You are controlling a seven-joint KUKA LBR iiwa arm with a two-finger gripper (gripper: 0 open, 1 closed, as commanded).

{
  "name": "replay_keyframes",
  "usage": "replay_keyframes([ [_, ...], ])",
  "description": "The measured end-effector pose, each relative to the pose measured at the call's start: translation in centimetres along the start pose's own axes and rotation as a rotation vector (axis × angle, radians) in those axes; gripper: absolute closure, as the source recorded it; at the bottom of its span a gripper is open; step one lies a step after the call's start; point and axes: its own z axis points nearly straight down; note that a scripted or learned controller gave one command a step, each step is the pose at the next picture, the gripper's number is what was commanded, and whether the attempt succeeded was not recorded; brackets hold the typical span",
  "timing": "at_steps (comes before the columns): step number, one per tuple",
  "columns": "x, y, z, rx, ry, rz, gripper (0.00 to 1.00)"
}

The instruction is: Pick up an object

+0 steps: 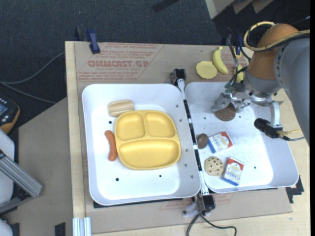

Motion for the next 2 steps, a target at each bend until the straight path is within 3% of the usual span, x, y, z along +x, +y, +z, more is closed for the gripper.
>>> replay_keyframes([
  [1,6.4,1.1,-10.8,-0.018,0.002,-0.003,1.00],
  [2,10.1,-4.2,-12.9,0.000,0.004,0.001,1.00],
])
